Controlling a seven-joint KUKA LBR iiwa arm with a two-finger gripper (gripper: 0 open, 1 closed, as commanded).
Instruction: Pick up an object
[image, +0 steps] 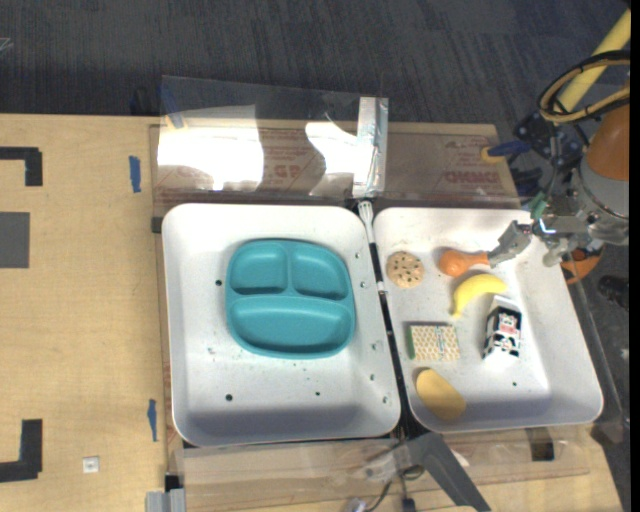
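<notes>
I'm on the approach: my hand (527, 237), grip unreadable, hangs over the right bin's (575, 400) far edge; next, descend onto the carrot (460, 263).

A single fixed camera looks down on the desk (80, 300) from above at a slant, far enough back to take in both white bins: the left bin (190, 400) and the right bin (560, 390). The claw (530, 240) enters at the frame's right, over the right bin's far corner.
</notes>
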